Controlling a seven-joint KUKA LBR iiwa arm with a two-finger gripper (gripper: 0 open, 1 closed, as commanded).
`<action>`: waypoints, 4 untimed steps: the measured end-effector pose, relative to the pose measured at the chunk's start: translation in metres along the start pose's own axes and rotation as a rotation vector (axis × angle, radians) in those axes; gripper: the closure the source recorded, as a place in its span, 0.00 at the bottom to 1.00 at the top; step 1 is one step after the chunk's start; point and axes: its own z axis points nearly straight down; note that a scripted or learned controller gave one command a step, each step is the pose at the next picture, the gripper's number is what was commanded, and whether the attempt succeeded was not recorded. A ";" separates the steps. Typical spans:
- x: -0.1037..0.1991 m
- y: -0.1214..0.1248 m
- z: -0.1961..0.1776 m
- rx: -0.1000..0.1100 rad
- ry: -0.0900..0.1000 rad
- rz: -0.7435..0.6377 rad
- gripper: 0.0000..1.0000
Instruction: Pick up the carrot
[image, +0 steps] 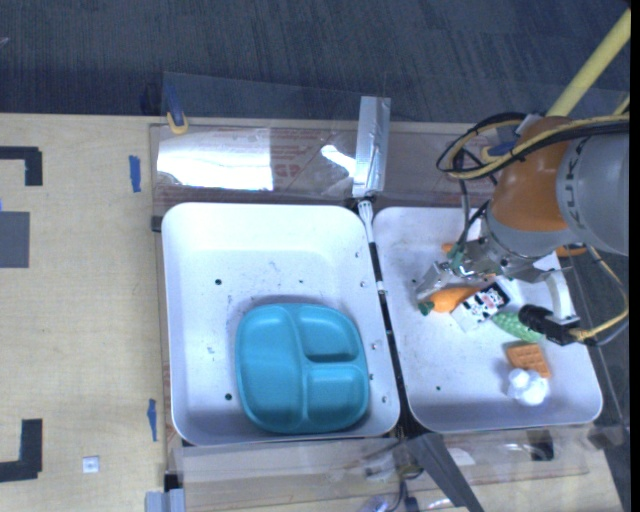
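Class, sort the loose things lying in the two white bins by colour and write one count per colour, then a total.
Blue: 1, the divided plate in the left bin
Orange: 2, the carrot by the gripper and a ridged orange piece
Green: 1, a green item
White: 1, a small white object
Total: 5

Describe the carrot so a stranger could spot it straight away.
Look in the right-hand shallow white bin, toward its upper left part, just under the grey arm's claw. The small orange toy carrot lies there, green tip toward the bins' divider; the green toy and the orange waffle-textured piece lie nearer the bin's lower right.
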 end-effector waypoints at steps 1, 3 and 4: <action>0.053 0.011 -0.100 -0.003 0.000 0.234 0.00; 0.018 -0.050 0.000 -0.001 0.001 0.165 0.00; -0.009 -0.023 -0.064 -0.004 -0.002 0.133 0.00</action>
